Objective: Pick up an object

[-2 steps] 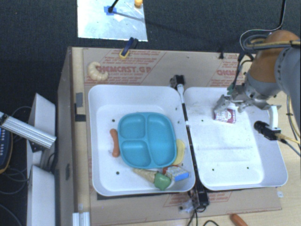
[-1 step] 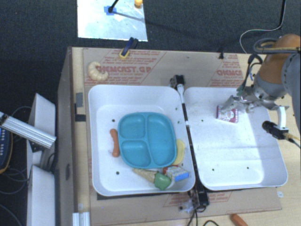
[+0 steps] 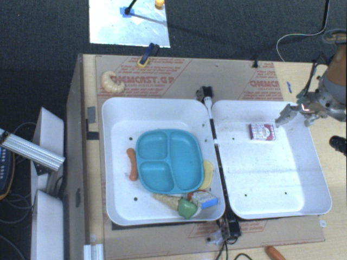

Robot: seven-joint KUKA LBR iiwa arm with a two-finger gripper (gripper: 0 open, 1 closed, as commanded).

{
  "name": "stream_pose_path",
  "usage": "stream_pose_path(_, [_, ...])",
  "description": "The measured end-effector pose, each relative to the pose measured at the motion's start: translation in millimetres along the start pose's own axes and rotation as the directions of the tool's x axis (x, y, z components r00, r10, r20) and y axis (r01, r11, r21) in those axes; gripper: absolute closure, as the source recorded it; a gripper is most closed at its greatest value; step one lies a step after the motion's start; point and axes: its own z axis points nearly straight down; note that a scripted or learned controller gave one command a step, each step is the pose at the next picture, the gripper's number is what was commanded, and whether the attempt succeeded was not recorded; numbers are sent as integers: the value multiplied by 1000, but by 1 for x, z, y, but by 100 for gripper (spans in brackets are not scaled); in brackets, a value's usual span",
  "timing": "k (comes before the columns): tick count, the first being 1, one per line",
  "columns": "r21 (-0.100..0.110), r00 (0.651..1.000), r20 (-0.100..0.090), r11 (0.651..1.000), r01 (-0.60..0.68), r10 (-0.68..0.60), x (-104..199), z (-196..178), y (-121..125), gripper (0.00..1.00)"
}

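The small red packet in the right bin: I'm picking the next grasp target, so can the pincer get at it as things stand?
Probably yes. The small red packet lies alone on the right bin floor, nothing on it, and the pincer hovers just to its right.

Red-white packet lies flat, right bin.

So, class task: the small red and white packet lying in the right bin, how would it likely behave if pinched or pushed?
The packet lies flat, so it probably won't roll or tip. It looks thin and small, so likely light, and a push would probably slide it across the smooth right bin. Its low profile may make pinching hard for the hand.
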Motion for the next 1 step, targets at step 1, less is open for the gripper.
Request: stream_pose_path(1, [5, 1000, -4, 1000, 3, -3, 57, 101, 50, 0])
